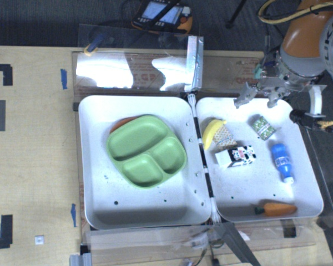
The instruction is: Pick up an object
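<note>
My gripper (259,100) hangs over the back edge of the right bin (311,204), open, with nothing between its fingers. Just in front of it and slightly right lies a small green packet (263,127). A yellow banana (211,132) rests near the bin's left wall on a patterned wrapper (226,138). A black-and-white box (236,155) lies in the middle. A blue bottle (281,160) lies toward the right side. An orange carrot (276,208) sits along the front wall.
The left bin (94,204) holds a green divided plate (147,149) with a red-orange thing (121,123) peeking out from under its back edge. A metal divider post (194,62) stands behind the bins. A tablet (161,14) lies on the floor beyond.
</note>
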Motion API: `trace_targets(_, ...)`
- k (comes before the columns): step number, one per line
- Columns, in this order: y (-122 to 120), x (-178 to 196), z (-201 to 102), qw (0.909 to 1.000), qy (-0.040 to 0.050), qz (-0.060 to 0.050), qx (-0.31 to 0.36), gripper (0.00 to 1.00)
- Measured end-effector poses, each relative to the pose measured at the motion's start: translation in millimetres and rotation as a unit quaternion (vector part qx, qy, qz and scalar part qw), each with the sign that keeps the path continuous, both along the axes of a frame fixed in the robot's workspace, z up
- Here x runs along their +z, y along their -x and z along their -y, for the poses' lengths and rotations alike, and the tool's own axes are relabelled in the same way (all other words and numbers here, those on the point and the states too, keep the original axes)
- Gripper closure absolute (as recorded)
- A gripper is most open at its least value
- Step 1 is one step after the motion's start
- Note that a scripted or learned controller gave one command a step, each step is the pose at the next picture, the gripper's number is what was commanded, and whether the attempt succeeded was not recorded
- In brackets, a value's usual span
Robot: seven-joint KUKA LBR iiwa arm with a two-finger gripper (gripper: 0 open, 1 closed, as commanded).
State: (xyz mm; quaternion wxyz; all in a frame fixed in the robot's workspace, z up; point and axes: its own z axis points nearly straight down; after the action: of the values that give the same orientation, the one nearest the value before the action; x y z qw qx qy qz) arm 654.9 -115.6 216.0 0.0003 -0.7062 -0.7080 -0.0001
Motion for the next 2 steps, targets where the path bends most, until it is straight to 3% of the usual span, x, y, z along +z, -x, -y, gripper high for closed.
trace_targets(1, -12, -84, 78, 0.9984, 0.0004, 0.0, -0.057, 0.0)
trace_targets(2, 3, -130, 78, 0.9996, -0.0015, 0.0, -0.028, 0.0)
